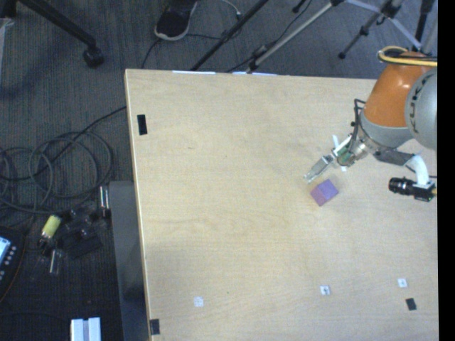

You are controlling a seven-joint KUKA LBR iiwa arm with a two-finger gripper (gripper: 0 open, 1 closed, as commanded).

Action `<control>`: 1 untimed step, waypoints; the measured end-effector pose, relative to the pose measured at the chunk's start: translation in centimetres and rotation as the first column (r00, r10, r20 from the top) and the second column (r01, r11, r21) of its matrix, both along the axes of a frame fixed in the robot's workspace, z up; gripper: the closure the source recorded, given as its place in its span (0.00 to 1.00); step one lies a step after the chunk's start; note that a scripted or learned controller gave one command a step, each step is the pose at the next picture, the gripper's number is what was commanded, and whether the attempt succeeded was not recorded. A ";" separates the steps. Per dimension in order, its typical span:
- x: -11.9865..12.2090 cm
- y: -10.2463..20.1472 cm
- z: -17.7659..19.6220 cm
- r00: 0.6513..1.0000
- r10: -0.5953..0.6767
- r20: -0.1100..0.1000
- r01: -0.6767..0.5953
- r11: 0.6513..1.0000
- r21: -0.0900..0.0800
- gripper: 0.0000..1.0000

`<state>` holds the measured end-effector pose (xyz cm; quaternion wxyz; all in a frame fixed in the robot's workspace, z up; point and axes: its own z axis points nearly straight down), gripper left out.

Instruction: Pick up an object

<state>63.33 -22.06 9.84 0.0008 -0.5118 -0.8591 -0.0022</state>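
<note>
Though near end effector [318,170], purple block [325,192] unobstructed.

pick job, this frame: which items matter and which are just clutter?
Job:
- purple block on the wooden bench top
- gripper, just up-left of the block, not holding it

Lying about:
- black tape mark near the bench's left edge
- cables on the floor
- yellow-ended gadget on the floor
- shoe at top
- tripod legs at top right
</note>
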 end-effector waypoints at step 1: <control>-4.1 2.4 -1.6 1.000 -0.005 -0.003 0.005 1.000 -0.004 0.00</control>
